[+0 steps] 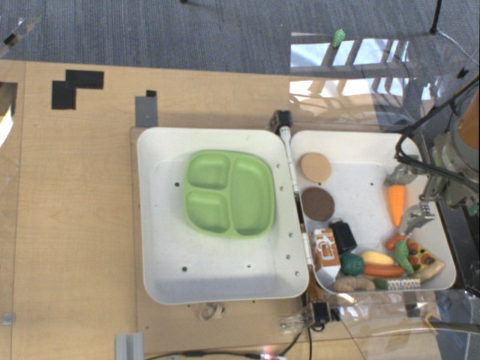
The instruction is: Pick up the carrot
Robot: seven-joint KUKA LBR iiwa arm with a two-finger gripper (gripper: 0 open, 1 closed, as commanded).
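Orange carrot (396, 204) lies upright in frame between the spread, released jaws of the gripper (409, 198), ungrasped.

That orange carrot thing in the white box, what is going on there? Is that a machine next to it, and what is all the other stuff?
You are looking down from a camera fixed above a wooden bench. Two shallow white bins sit side by side. The left bin holds a green plastic plate with three sections. The right bin holds toy food: the small orange carrot, a tan round disc, a brown round disc, and a pile of mixed toy foods at the near edge. The machine is a grey robot arm reaching in from the right. Its metal pincer is right around the carrot, one finger on each side. I cannot tell whether it grips the carrot yet.
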